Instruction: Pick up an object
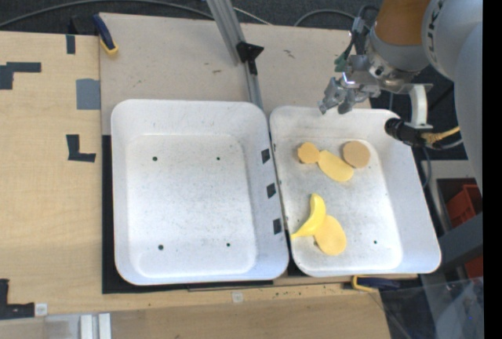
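Observation:
The right bin (408,196) holds several yellow and tan food-like pieces. A small round orange-yellow piece (307,153) and an elongated yellow piece (336,167) lie near its far side, beside a tan disc (356,153). Closer to the front sit a yellow banana (313,216) and a yellow oval piece (331,236). My gripper (339,101) hangs over the far rim of the right bin, above and behind these pieces, with nothing visible between its fingers.
The left bin (188,188) sits beside the right one. A slanted metal pole (222,4) rises behind the bins. Cables run along the back of the bench, and a yellow-blue clamp (104,34) lies at the far left.

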`<state>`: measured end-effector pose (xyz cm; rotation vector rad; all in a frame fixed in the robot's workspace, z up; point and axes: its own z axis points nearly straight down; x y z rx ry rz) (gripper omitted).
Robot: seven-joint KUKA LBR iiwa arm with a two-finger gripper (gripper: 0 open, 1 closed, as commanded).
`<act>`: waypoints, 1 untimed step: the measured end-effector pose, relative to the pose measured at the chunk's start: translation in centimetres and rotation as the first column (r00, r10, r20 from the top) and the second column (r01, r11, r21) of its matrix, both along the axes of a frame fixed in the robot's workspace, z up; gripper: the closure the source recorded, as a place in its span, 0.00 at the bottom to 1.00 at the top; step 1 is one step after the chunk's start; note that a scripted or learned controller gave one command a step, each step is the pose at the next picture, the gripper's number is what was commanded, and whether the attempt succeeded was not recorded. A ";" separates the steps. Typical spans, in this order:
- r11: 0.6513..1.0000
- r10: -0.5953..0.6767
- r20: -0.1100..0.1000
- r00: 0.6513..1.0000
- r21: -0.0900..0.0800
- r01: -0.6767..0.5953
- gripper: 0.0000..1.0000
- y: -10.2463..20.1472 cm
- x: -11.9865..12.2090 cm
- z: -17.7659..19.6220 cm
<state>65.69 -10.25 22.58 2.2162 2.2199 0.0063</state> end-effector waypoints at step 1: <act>1.000 0.000 -0.006 1.000 0.001 0.000 1.00 0.1 0.0 1.0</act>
